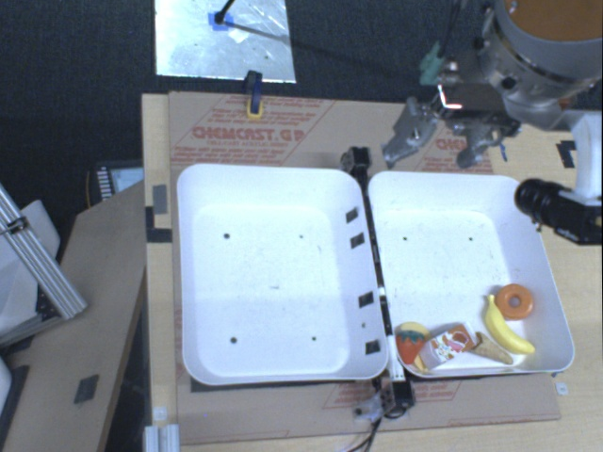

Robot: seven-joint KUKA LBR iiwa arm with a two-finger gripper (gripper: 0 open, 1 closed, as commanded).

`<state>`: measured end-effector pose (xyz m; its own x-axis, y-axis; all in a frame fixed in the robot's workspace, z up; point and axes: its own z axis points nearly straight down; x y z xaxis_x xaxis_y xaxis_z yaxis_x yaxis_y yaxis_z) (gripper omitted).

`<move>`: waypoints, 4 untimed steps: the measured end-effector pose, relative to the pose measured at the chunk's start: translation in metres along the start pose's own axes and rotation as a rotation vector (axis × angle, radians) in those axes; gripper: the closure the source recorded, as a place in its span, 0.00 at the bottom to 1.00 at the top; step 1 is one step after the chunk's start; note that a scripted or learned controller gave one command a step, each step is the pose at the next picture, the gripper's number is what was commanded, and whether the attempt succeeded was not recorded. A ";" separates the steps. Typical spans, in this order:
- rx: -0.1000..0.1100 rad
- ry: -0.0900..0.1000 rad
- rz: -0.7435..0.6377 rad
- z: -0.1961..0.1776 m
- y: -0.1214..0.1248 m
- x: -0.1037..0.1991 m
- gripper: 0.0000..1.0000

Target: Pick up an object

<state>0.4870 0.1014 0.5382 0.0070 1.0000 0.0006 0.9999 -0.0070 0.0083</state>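
**Gripper high over the back edge, toys bunched in the near corner**

The gripper hangs above the cardboard just behind the right bin, fingers spread apart, nothing between them. Two grey fingers splay outward, one toward the left, one toward the right.

Down in the right bin, everything crowds the near right corner. A yellow banana lies on a slant, its long axis running from upper left down to lower right, curving along the bin's wall. Just beside its upper end sits an orange ring-shaped toy. Left of the banana, a small packet with red print lies flat, touching a round orange-and-red toy against the near wall. A tan wedge-shaped piece rests under the banana's lower end.

The left bin sits alongside, with black clips along the shared edge.
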 end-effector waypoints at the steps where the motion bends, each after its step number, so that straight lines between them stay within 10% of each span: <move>1: 0.006 0.001 -0.014 0.003 -0.001 0.038 0.00; 2: 0.006 0.002 -0.015 0.003 -0.002 0.083 0.00; 3: 0.003 0.003 -0.013 -0.008 -0.001 0.081 1.00; 4: 0.008 0.001 -0.015 0.004 -0.002 0.129 1.00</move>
<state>0.4860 0.2306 0.5342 -0.0081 1.0000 0.0015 1.0000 0.0081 0.0003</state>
